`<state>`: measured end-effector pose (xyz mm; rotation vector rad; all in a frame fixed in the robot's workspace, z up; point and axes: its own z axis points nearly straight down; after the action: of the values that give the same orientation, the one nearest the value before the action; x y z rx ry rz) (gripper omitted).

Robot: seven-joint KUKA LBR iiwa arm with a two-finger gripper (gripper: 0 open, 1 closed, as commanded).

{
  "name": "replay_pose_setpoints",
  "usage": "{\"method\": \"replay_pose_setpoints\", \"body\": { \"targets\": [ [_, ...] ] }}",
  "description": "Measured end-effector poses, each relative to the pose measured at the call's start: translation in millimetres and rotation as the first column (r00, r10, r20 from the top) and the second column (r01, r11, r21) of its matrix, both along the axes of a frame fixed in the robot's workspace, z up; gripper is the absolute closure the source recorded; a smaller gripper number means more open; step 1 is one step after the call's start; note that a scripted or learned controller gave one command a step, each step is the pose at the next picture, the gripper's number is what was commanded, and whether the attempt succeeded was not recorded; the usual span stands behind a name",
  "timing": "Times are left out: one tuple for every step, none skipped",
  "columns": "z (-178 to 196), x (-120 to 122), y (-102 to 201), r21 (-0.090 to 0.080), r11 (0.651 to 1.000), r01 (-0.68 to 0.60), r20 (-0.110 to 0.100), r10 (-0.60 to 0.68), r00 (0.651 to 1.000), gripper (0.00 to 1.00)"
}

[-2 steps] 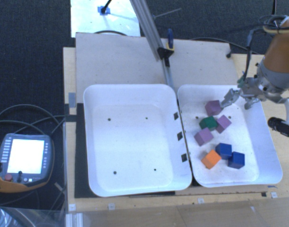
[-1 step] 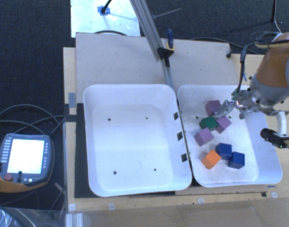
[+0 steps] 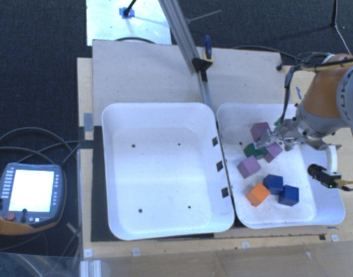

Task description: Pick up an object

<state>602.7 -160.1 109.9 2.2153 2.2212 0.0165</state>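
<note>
Camera view, looking down at a slant on a bench [image 3: 164, 68] bearing two shallow white bins side by side.

Left bin [image 3: 115, 154], centre of the frame: its white floor shows a few small dark dots.

Right bin [image 3: 326, 215], right of centre, touching the left bin along their shared rim: it holds a cluster of small blocks. A purple block [image 3: 259, 131] lies uppermost, near the bin's middle. Just below it sits a green block [image 3: 255, 151], partly covered, with a second purple block [image 3: 273, 152] beside it on the right and a third purple block [image 3: 249, 166] lower left. An orange block [image 3: 257, 194] lies toward the bin's lower edge. Two blue blocks lie to its right, touching each other: one [image 3: 273, 183] above, one [image 3: 289, 195] lower right.

Arm [image 3: 332, 94]: grey with an orange band, entering from the right edge of the frame above the right bin. The gripper [image 3: 271, 139] is low among the upper blocks, between the uppermost purple block, the green block and the second purple block. Whether its fingers are wide, narrow, or closed on any block cannot be told; the metal parts and blocks overlap there.

Surroundings: a handheld control pendant [image 3: 27, 198] with a pale screen lies at the lower left of the frame, on the dark floor. A slanted metal pole [image 3: 179, 25] crosses the upper centre, with a clamp [image 3: 202, 62] at its lower end.
</note>
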Motion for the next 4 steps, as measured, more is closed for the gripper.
{"method": "replay_pose_setpoints", "body": {
  "targets": [
    [15, 3, -1, -0.006, 1.0, -0.003, 0.01, 0.003, 1.0, 1.0],
    [59, 4, -3, -0.006, 1.0, -0.002, -0.004, 0.002, 1.0, 1.0],
    [121, 0, 1, -0.006, 1.0, -0.002, -0.002, 0.002, 1.0, 1.0],
    [159, 1, 1, -0.006, 1.0, -0.002, -0.004, 0.002, 1.0, 1.0]
  ]
}}
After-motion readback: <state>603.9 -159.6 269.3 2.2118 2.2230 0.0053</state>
